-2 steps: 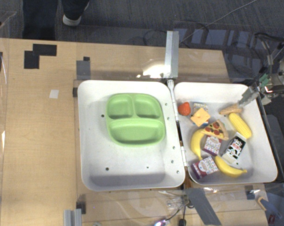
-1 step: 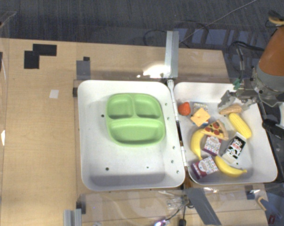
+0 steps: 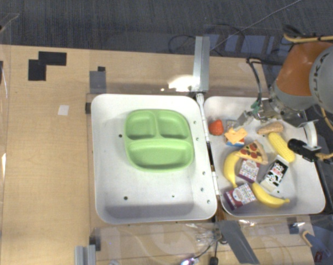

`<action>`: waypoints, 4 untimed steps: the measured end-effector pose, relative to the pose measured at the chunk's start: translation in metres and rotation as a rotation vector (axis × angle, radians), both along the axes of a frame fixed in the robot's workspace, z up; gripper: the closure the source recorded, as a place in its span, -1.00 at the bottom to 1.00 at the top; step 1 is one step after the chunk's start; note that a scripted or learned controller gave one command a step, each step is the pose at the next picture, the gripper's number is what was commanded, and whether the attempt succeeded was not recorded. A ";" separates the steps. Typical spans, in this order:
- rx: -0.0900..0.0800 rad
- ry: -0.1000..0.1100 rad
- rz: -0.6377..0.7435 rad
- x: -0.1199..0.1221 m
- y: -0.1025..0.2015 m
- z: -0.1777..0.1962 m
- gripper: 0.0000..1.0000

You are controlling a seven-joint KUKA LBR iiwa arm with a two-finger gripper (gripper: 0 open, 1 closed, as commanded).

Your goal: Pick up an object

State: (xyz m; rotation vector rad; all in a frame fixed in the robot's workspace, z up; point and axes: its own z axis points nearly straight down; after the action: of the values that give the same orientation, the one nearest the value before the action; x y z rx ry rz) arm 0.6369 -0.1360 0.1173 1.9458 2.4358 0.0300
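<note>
Camera view: claw (image 3: 258, 112) just beside bread roll (image 3: 270, 128), right bin (image 3: 315, 195).

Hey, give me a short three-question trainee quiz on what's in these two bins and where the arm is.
1. True or false: the green divided plate lies in the left bin.
2. Multiple choice: what lies nearest the gripper? A) the red tomato-like ball B) the bread roll C) the black-and-white milk carton
3. Fill in: the pizza slice lies between two ______ in the right bin.

Key:
1. True.
2. B; the roll lies just below the gripper, at the bin's far right.
3. Bananas; one curves at its left, one lies at its right.
</note>
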 end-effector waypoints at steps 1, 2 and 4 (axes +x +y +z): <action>-0.002 0.015 0.097 -0.030 0.039 -0.026 -1.00; 0.000 0.012 0.098 -0.029 0.040 -0.014 1.00; 0.007 0.025 -0.452 -0.068 0.005 0.070 1.00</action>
State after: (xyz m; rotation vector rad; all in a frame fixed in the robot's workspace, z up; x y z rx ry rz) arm 0.5692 -0.1314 0.1874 2.4584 1.9506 0.0054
